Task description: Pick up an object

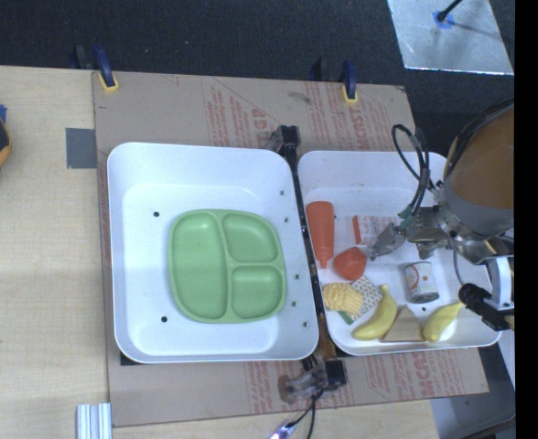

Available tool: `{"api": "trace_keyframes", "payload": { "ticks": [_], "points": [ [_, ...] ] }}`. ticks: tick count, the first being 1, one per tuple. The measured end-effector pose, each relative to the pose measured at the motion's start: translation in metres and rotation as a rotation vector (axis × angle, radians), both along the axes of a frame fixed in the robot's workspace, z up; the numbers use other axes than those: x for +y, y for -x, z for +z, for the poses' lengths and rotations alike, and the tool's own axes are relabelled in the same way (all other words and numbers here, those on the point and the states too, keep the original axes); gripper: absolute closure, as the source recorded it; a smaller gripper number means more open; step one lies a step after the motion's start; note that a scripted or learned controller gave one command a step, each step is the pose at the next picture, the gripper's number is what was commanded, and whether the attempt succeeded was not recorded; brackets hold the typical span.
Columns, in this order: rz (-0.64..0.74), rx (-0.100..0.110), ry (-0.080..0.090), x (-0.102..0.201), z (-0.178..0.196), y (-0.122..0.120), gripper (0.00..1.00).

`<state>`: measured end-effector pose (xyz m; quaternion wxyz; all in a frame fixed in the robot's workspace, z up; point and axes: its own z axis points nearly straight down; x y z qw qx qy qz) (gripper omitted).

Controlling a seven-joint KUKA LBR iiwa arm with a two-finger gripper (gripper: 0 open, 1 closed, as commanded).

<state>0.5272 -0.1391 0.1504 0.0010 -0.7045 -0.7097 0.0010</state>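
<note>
Meanwhile jaws (pixel 385 242) low in right bin (pixel 342 167), state unclear; tomato (pixel 349 263), carrot (pixel 320 230), can (pixel 422 281) crowd close.

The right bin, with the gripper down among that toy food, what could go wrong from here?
The items are crowded: the red tomato, orange carrot and corn lie close together, so the gripper could nudge neighbours or catch two at once. The small can sits right under the arm and might get knocked over.
</note>
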Motion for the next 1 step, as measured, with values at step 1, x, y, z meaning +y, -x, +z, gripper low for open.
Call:
{"api": "trace_keyframes", "payload": {
  "ticks": [1],
  "points": [
    [-0.004, 0.001, 0.000, -0.0736, -0.0591, 0.0205, 0.00]
  ]
}}
